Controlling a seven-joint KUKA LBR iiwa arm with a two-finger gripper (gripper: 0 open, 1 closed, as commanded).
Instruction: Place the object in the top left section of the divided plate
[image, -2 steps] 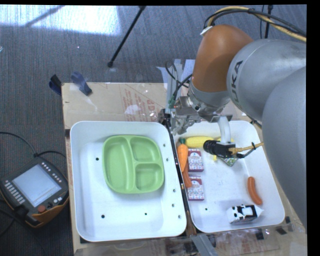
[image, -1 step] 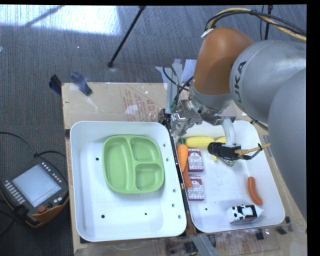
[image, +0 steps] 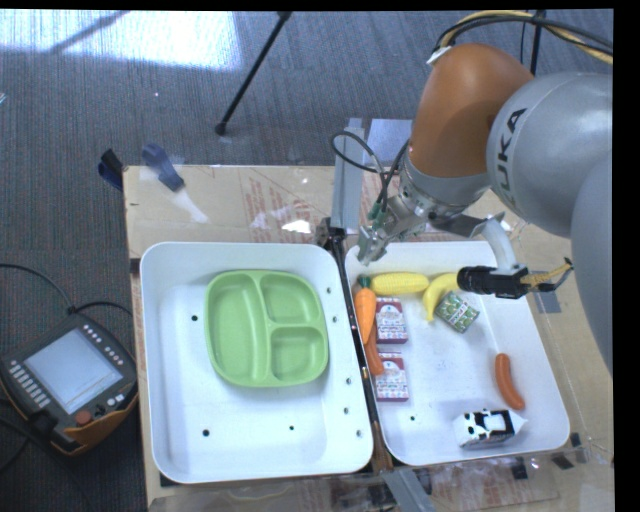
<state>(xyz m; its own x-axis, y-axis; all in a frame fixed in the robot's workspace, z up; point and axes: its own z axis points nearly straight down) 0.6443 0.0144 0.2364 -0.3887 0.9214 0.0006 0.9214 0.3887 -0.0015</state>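
A light green divided plate lies in the left bin, with one long section on its left and two smaller ones on its right; nothing lies on it. My gripper hangs over the top left corner of the right bin, just above the tip of a carrot and the left end of a yellow banana. No object is visibly between its fingers. The plate sits well to the gripper's left and lower.
The right bin also holds a second curved banana, two red cartons, a green carton, a sausage and a black-and-white milk carton. A teach pendant lies on the floor at left.
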